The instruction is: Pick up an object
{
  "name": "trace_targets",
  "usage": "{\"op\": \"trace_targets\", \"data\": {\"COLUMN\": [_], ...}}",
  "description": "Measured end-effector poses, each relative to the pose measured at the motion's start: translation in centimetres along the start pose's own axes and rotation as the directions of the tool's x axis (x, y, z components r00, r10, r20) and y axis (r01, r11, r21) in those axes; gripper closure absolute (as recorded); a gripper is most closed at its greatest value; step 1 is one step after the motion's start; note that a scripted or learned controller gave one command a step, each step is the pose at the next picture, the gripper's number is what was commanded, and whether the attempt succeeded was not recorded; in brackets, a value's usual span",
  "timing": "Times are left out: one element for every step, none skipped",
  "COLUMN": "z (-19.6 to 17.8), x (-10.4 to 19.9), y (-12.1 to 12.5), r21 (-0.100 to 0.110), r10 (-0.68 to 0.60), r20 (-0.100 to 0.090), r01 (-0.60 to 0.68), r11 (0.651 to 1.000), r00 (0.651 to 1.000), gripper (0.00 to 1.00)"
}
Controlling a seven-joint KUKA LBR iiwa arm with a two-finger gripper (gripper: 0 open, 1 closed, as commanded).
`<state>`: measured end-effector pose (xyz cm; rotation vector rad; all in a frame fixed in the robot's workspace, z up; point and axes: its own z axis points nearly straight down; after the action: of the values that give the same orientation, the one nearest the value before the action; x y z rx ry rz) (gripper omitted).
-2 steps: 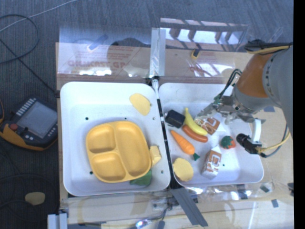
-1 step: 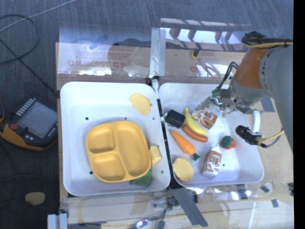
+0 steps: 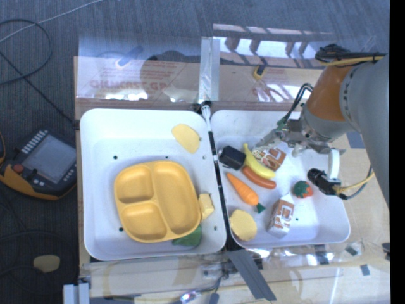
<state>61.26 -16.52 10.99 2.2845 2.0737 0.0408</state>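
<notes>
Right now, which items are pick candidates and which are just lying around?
Pick candidates, right bin:
banana
carrot
hot dog
strawberry
carton
black block
yellow round piece

Lying about:
yellow divided tray, left bin
pale yellow chip, left bin
teach pendant, on the floor

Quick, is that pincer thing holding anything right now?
Pincer: low over the right bin by the banana; whether it grips anything cannot be told.
</notes>
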Motion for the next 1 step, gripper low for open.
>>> {"op": "trace_targets", "data": {"z": [0.05], "x": [0.68], "y": [0.97], "r21": [0.008], "r10": [-0.038], "r20": [-0.002], "r01": [0.038], "r11": [0.999], "r00": [0.999], "gripper": [0.0]}}
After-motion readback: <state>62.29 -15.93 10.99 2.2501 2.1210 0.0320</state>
